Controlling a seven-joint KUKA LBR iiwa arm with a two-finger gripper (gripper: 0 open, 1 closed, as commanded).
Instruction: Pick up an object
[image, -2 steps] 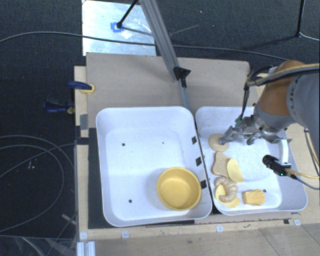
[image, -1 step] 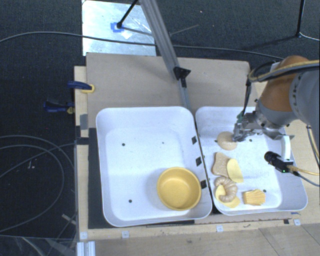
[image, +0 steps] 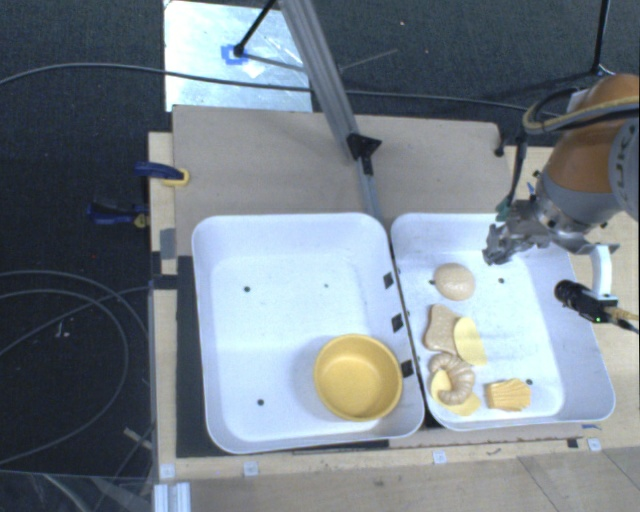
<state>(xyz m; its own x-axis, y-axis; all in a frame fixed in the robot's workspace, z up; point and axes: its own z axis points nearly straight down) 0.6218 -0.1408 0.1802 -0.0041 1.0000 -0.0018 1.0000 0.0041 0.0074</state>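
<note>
Pincer (image: 497, 250), jaw state not discernible, hovers over right white bin (image: 580, 340) near pale round bread-roll toy (image: 454, 281): probably light, smooth, rigid; grasp across its middle

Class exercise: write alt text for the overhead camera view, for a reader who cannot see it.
A grey robot arm's two-finger gripper hovers over the right shallow white bin, above a round beige bun and other pale yellow and tan food pieces. The left white bin holds a round yellow bowl.
</note>
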